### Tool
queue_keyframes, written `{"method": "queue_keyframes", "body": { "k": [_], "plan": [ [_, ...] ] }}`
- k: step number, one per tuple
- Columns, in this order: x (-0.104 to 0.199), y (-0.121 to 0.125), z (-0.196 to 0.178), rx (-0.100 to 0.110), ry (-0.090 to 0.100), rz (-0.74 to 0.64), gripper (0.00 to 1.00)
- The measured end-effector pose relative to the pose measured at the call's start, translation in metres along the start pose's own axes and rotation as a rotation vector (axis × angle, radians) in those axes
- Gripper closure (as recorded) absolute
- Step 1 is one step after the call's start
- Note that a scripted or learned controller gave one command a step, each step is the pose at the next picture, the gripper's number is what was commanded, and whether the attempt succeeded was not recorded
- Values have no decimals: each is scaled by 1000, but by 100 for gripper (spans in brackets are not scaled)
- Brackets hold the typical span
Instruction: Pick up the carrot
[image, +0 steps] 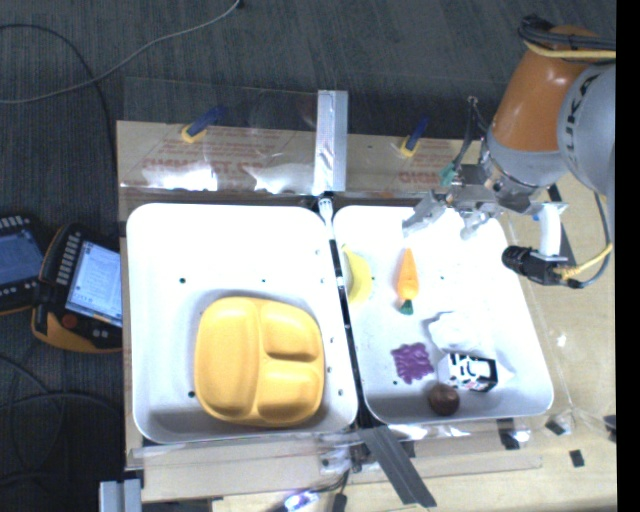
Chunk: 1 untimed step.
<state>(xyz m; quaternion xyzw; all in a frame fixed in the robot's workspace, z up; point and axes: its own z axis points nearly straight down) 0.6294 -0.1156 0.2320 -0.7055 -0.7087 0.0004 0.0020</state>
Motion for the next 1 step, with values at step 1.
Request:
{"method": "queue_keyframes", "body": {
  "k": [1],
  "plan": [
    [-45, -5, 136, -3, -1, -443, 0]
  ]
}}
